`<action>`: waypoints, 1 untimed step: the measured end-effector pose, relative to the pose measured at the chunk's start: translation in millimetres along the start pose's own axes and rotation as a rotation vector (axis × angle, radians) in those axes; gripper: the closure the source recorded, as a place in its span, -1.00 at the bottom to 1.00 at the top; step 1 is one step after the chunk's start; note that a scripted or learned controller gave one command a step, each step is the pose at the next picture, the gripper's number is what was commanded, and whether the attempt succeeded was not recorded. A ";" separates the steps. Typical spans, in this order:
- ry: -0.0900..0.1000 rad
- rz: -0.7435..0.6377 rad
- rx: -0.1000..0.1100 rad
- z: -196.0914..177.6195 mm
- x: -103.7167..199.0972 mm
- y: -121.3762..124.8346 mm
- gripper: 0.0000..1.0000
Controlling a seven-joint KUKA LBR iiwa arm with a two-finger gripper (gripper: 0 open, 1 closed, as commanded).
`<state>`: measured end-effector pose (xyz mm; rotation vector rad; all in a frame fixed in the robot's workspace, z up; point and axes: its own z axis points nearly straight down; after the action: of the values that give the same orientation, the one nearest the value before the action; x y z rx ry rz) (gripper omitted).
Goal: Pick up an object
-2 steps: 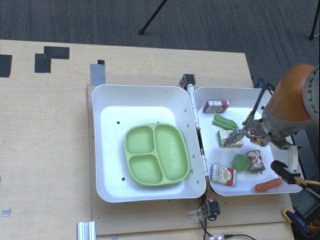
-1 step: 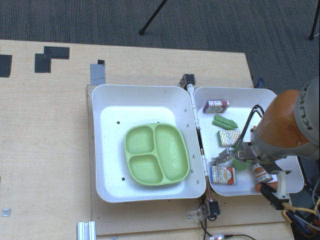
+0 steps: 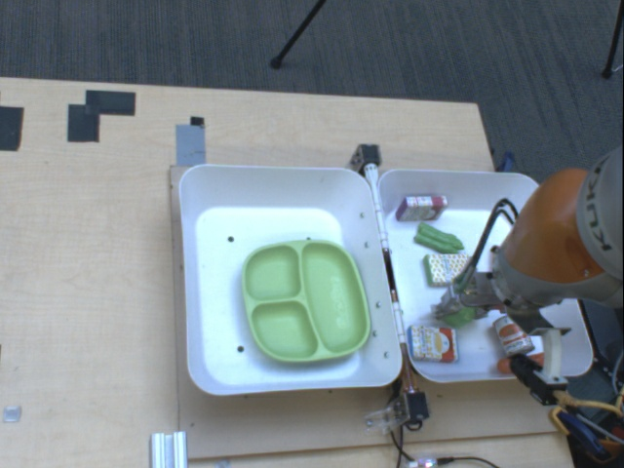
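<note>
Objects lie in the right bin (image 3: 575,359): a green pod (image 3: 438,237), a patterned packet (image 3: 446,268), a small carton (image 3: 433,342). My jaws (image 3: 454,305) sit low among them, over something green; whether they grip, I cannot tell. Nothing is lifted yet.

Right bin (image 3: 517,188) contents: maroon packet (image 3: 421,205), green pod (image 3: 438,238), patterned sachet (image 3: 444,268), orange-labelled packet (image 3: 433,343), small red-capped bottle (image 3: 511,338) lying flat.
</note>
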<state>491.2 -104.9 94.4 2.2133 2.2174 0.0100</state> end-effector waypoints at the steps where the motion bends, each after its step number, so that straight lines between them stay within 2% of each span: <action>1: 0.003 -0.004 0.010 -88.5 92.0 -2.2 1.00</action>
<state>487.8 -12.8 182.7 2.2157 2.2279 0.0012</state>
